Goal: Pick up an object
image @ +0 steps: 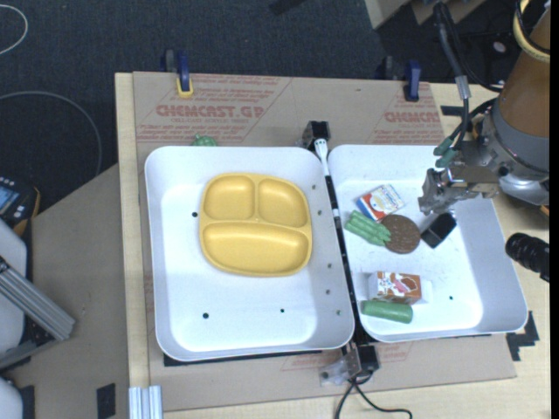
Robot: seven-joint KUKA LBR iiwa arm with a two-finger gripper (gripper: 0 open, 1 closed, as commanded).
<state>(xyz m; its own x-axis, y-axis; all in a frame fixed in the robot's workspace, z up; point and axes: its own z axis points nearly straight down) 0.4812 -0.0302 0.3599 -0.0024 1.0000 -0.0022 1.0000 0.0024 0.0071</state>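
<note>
The right bin [489, 308] holds several small objects. A red, white and blue packet [380, 202] lies near its far left, with a green ridged piece [367, 230] and a brown round disc [402, 234] just in front of it. Closer to the front lie a red and white packet [398, 286] and a green cylinder [386, 311]. My gripper [438, 223] hangs over the middle of the right bin, just right of the brown disc. Nothing is seen held in it.
The left bin [175, 260] holds a yellow divided plate [256, 223]. A black divider strip [330, 203] runs between the bins. Blue clamps [182, 70] [411, 77] sit on the board's far edge. The arm's body [524, 129] stands over the right bin's far right corner.
</note>
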